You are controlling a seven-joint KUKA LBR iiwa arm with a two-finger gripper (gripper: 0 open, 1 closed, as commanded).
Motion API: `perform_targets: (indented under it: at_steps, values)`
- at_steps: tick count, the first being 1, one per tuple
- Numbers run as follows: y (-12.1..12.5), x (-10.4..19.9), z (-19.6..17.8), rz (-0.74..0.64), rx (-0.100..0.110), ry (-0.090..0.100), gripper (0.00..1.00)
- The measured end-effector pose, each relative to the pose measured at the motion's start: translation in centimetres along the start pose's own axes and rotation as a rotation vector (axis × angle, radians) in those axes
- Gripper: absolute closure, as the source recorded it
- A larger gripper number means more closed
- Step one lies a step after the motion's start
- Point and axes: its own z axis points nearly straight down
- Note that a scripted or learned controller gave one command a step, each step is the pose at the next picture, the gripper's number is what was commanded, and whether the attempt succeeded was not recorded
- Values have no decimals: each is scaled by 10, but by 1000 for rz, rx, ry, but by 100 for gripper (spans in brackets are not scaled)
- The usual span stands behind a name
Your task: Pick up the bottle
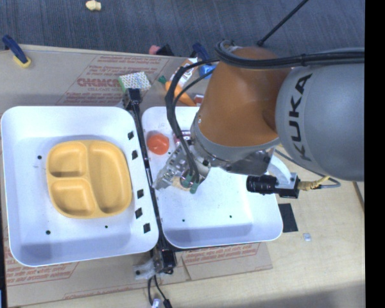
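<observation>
My gripper (175, 174) hangs low over the left part of the right bin (244, 226), close to the divider between the bins. The bulky orange-and-grey wrist covers most of that bin. A white item with blue and orange markings (187, 77), possibly the bottle, pokes out from behind the arm at the bin's far edge; most of it is hidden. A small red-orange ball (158, 143) lies just beyond the gripper on the bin floor. A small green piece (194, 186) shows at the gripper's near side.
The left bin (25, 230) holds a yellow three-compartment tray (88, 177). Black clips run along the wall between the bins (141, 172). A patterned small block (134, 81) sits on the cardboard behind the bins.
</observation>
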Motion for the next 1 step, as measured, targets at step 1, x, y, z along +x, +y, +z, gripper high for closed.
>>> perform_targets:
  at_steps: [1]
  values:
    - [24, 19, 90, -551, 2, 5, 100]
